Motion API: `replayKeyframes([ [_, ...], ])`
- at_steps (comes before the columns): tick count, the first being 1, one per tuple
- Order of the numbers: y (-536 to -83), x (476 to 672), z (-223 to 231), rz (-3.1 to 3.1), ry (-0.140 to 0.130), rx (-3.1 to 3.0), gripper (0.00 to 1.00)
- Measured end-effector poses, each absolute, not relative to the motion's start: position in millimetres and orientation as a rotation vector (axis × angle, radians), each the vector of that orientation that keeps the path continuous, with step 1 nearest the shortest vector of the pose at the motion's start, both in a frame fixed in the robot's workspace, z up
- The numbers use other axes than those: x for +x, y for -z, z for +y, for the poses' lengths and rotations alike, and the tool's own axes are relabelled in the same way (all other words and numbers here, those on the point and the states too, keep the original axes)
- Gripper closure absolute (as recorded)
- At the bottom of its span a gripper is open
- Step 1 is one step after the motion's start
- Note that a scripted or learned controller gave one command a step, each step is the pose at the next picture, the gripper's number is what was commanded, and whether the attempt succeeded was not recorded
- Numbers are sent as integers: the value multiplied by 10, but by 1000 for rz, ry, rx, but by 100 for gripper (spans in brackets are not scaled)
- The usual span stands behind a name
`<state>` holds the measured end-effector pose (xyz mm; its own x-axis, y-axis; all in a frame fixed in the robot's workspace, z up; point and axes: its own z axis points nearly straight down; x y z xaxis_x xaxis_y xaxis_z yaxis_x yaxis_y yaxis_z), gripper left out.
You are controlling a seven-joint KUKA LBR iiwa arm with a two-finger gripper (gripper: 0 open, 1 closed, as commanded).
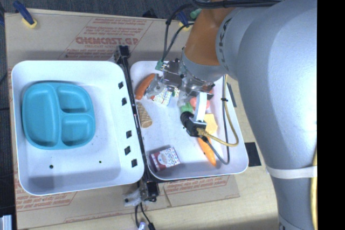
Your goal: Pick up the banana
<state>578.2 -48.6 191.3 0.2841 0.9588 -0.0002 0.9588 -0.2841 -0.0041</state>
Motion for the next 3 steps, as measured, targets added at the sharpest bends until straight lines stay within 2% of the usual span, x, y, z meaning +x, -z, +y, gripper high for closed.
replayKeyframes([
  [1,-2140,5769,-2008,-1789,-3,-2581,0],
  [2,-912,4873,-1326,-2006,-4,-2411,0],
  [3,-916,5560,-956,-1844,-4,-2540,0],
])
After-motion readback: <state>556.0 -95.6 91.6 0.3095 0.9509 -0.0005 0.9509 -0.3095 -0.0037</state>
